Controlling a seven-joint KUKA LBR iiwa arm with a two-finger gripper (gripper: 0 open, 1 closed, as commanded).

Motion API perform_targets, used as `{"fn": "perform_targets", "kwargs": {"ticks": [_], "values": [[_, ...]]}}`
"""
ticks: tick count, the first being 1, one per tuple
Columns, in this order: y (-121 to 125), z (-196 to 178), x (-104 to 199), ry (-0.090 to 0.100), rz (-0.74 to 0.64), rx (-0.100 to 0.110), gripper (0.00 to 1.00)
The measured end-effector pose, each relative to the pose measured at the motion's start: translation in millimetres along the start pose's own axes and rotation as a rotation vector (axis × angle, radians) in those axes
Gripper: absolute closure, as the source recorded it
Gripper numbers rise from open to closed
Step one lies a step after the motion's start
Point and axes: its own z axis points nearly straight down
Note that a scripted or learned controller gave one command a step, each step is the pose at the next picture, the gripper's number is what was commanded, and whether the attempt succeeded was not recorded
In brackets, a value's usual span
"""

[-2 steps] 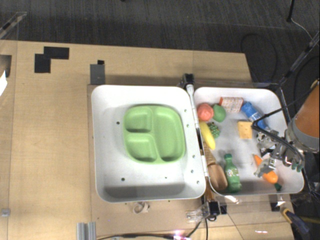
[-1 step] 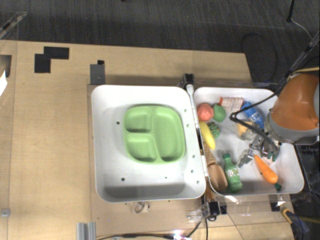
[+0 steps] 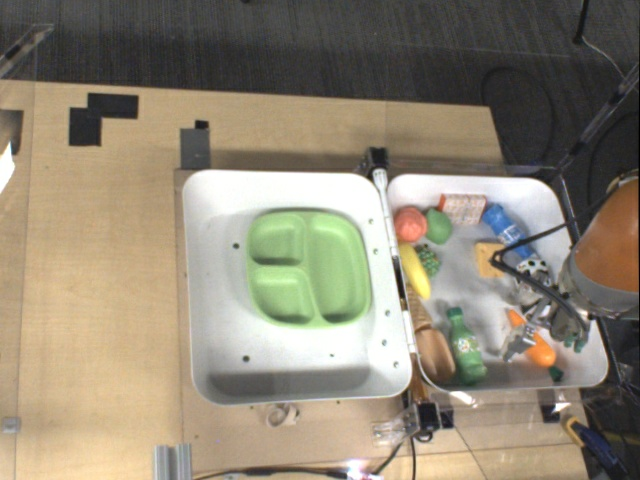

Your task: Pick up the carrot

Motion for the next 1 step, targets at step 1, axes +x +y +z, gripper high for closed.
{"fn": "perform_targets", "kwargs": {"ticks": [1], "values": [[37.0,0.0,0.1,-0.001,0.229,0.000,0.00]]}}
